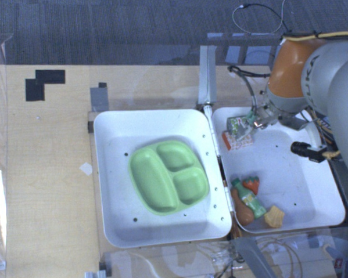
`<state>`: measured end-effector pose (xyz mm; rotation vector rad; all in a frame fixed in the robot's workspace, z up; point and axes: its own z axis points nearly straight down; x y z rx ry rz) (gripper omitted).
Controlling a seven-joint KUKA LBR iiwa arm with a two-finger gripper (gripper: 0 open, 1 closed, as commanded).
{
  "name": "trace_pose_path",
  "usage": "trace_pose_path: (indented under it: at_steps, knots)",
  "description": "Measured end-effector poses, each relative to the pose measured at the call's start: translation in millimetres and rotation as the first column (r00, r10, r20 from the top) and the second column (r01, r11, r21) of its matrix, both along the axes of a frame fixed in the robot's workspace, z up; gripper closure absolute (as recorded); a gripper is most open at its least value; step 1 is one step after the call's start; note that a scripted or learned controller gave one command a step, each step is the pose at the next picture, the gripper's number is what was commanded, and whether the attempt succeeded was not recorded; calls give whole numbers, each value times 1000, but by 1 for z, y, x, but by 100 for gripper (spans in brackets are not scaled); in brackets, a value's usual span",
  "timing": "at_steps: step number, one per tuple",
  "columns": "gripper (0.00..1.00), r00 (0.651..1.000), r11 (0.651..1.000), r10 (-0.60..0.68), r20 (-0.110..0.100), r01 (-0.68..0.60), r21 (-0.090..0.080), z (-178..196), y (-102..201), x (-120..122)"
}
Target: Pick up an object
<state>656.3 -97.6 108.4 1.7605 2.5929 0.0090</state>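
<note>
We see the tool [259, 117] in the upper right of the frame, at the far left corner of the right-hand shallow white bin [316, 192]. Its small metal end sits right against a crinkled green-and-white packet with a red edge [239, 131], which lies against the bin's left wall. We cannot tell whether the tool is open, closed or gripping the packet, since the view is too small and the wrist covers much of it. Above and to the right of it we see the grey arm with its orange band [286, 65], filling the upper right corner, with black cables looping over the dark floor behind.

Lower in the same bin, near its front left corner, we find a cluster of small things: a red strawberry-shaped toy [252, 185], a green and orange carrot-like toy [245, 202] running along the left wall, and a tan chunk like a piece of bread [274, 217] just right of them.

The left-hand shallow white bin [115, 185] sits in the middle of the frame, touching the right bin, and holds a light green plastic plate with three compartments [167, 176]. Both bins rest on the pale wooden desk [43, 189], which carries black tape marks [43, 83] at the upper left.
</note>
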Motion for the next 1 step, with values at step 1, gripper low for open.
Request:
trace_pose_path:
  at_steps: [1]
  knots:
    - [100, 960, 960, -279, -1, 279, 0, 79, 19, 14]
